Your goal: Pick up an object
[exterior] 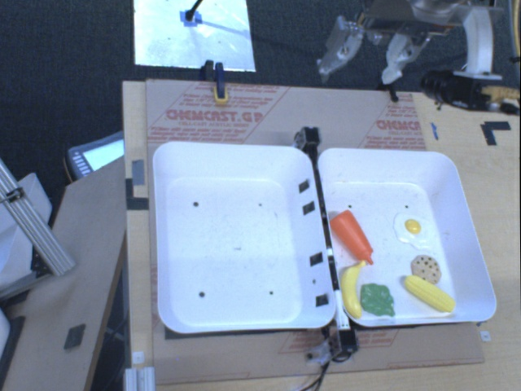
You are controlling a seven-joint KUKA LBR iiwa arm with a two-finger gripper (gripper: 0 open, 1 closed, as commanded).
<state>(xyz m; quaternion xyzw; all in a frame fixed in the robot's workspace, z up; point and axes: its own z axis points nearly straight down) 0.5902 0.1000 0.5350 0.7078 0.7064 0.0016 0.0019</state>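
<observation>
Above the right bin (456,187), well beyond its far rim, your gripper (364,62) hung over the cardboard sheet (244,112) with its two fingers (335,53) spread apart and nothing between them. You had six toy foods waiting in that bin, all toward its near half. An orange carrot (352,233) lay tilted beside the bin's left wall, and a yellow banana (352,290) sat just nearer you, touching a green leafy piece (378,300). A fried egg (412,227) rested nearer the bin's right wall, a cookie (424,268) just below it, and a corn cob (430,294) by the near right corner. Left of that bin stood the left bin (187,169), touching it along the divider.
</observation>
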